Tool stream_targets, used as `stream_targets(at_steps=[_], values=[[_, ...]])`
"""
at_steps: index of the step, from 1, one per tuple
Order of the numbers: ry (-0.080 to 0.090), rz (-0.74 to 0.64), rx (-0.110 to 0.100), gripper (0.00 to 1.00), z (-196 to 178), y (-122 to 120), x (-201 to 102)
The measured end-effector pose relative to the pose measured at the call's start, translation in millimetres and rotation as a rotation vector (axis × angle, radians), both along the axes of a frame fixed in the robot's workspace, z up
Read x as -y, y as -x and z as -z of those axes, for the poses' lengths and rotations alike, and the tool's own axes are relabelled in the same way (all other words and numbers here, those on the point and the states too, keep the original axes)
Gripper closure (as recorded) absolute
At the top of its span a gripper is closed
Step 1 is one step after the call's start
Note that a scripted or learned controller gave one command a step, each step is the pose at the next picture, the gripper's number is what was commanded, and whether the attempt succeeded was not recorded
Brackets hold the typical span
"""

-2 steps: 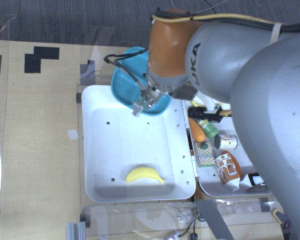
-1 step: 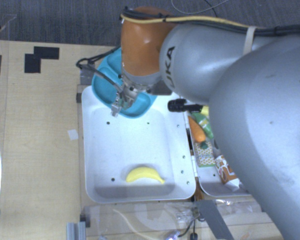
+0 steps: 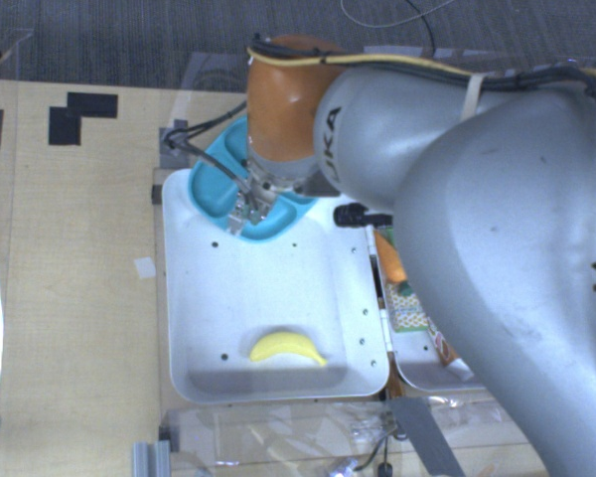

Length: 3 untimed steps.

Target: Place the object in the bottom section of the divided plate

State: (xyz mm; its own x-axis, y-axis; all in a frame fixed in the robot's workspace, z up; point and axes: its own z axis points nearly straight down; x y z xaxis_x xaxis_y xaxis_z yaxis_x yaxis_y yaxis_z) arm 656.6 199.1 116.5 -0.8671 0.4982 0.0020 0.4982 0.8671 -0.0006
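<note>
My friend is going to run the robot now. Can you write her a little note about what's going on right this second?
Gripper: low over the blue divided plate at the far end of the left bin. I cannot tell how the jaws stand or whether anything is held.
Yellow banana: lying at the near end of that bin, well away from the plate.
Done: nothing placed that I can see.
Left: if the banana is the object, pick it up and set it in the plate's bottom section.

A pale wooden bench top (image 3: 70, 266) fills nine o'clock, with black square markers (image 3: 79, 115) toward ten. Dark grey carpet (image 3: 179, 8) runs across twelve, crossed by a thin looping cable (image 3: 397, 13) near one.
</note>
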Motion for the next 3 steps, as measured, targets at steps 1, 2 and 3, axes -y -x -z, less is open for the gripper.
stream_targets(at_steps=[1, 2, 3], values=[[-0.005, 0.064, 0.017, 1.00, 23.1, 27.4, 1.2], [-0.006, 0.064, 0.020, 0.00, 19.8, 26.2, 0.6], [0.019, -0.055, -0.031, 0.00, 11.0, 2.0, -14.0]])
